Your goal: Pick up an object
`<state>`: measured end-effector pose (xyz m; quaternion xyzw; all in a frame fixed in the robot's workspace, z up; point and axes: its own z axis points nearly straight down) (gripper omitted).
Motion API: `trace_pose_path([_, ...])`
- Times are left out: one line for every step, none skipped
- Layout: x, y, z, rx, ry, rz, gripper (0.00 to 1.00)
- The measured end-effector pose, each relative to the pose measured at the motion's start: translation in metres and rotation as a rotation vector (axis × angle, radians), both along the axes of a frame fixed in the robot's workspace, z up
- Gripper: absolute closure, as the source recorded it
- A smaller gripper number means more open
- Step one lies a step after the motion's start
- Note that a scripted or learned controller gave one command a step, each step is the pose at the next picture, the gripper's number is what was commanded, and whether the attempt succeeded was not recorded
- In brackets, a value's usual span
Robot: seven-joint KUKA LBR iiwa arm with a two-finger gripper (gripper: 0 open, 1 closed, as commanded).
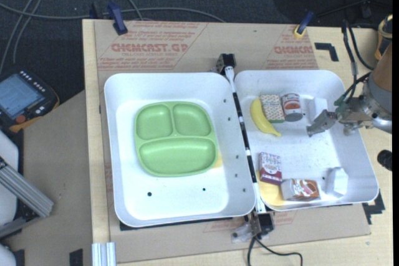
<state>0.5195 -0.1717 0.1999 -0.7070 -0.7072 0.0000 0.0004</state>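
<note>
Overhead slanted view of a counter (187,40) w/ two shallow white bins side by side. Left bin (118,152) holds a green divided plate (176,137), three compartments, lying flat near the bin's centre. Right bin (358,159) holds several small items: a yellow banana (263,118) near the bin's left wall, a small patterned packet (270,106) touching the banana's right side, and a red-labelled can (291,106) on its side just beside that packet. Toward the near edge sit a small red-and-white box (270,166), a brown snack packet (302,189) partly over a yellow flat item (268,192), and a white lumpy object (337,181) near the bin's right corner. The grey arm (380,96) enters from the right, over the right bin. Its jaws (319,124) hang over bare bin floor, right of the can & banana, apart from all items; can't tell if they're apart or together, and nothing is visibly clamped between them.
</note>
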Motion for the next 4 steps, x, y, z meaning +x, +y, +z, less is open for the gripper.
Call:
trace_pose_path([0.037, 0.045, -0.100, 0.001, 0.002, 0.000, 0.00])
trace_pose_path([0.149, 0.037, -0.111, -0.004, -0.005, -0.001, 0.00])
trace_pose_path([0.150, 0.038, -0.099, -0.005, -0.010, 0.002, 1.00])
trace_pose_path([0.148, 0.109, -0.013, 0.000, -0.005, 0.003, 1.00])
